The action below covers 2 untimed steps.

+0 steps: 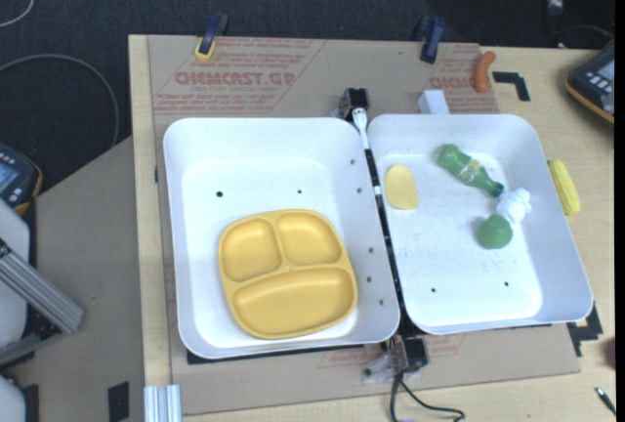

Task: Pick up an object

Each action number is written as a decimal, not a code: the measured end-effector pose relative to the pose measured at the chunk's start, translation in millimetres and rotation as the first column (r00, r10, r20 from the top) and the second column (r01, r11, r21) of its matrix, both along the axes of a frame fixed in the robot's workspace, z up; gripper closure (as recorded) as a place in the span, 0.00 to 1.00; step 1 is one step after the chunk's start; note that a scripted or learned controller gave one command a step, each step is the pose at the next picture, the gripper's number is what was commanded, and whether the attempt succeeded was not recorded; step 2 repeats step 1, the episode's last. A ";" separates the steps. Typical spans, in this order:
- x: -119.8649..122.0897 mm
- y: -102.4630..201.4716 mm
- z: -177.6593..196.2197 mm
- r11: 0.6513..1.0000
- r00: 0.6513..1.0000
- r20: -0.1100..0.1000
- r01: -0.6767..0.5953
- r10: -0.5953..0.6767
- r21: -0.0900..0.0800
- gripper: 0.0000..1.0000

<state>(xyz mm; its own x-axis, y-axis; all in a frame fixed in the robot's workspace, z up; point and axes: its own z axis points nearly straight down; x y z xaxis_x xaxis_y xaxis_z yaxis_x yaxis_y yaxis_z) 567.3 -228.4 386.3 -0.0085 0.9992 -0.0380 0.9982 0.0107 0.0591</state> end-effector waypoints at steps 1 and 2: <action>0.7 -0.2 10.9 1.000 1.000 0.004 -0.001 0.001 -0.003 1.00; 0.7 -0.2 10.9 1.000 1.000 0.004 -0.001 0.001 -0.003 1.00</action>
